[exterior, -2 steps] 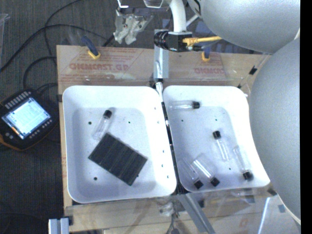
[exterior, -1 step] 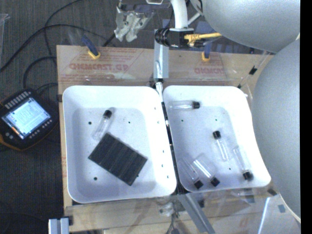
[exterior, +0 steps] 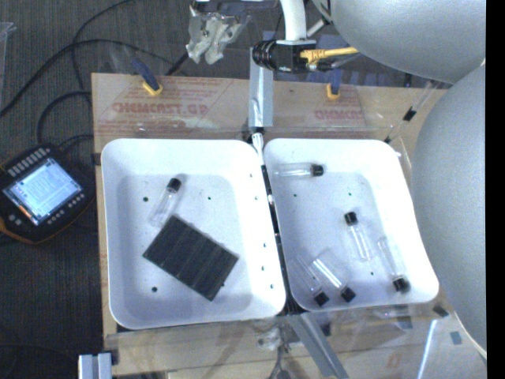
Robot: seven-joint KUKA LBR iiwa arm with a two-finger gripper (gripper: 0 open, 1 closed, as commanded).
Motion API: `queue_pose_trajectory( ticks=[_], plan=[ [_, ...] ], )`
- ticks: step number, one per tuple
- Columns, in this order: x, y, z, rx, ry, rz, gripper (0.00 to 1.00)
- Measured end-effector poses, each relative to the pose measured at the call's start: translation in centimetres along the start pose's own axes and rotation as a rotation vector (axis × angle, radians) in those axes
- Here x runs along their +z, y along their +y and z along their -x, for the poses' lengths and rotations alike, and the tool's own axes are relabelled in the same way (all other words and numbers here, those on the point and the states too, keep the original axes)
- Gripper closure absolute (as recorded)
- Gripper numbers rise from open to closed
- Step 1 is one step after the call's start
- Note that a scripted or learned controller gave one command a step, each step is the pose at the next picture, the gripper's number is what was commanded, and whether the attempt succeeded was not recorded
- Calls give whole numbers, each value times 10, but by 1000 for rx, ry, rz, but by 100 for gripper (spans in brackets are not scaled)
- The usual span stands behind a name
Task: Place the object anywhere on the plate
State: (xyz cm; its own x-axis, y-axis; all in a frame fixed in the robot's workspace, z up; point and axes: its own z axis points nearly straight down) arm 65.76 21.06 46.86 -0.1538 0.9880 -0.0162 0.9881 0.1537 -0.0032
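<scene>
A dark ribbed square plate (exterior: 190, 257) lies flat in the left bin (exterior: 118, 235), turned at an angle, in its lower middle. A clear vial with a black cap (exterior: 166, 198) lies just above the plate's upper left corner, close to it. Several more clear vials with black caps lie in the right bin (exterior: 410, 212): one near its top edge (exterior: 300, 170), one in the middle (exterior: 357, 235), others along the bottom (exterior: 330, 276). My gripper (exterior: 208, 42) hangs high beyond the far edge of the left bin, over the board. Nothing is visibly held in it.
The grey arm body (exterior: 458, 172) looms over the right side of the right bin. A teach pendant (exterior: 43, 192) and cables lie left of the bench. Yellow clamps (exterior: 147, 77) (exterior: 334, 91) hold the board behind the bins.
</scene>
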Motion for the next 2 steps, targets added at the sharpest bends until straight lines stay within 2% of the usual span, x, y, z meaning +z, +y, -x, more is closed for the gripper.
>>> queue_pose_trajectory(
  ticks=[2],
  plan=[
    [-17,1,-1,-1,-6,-2,100]
  ],
)
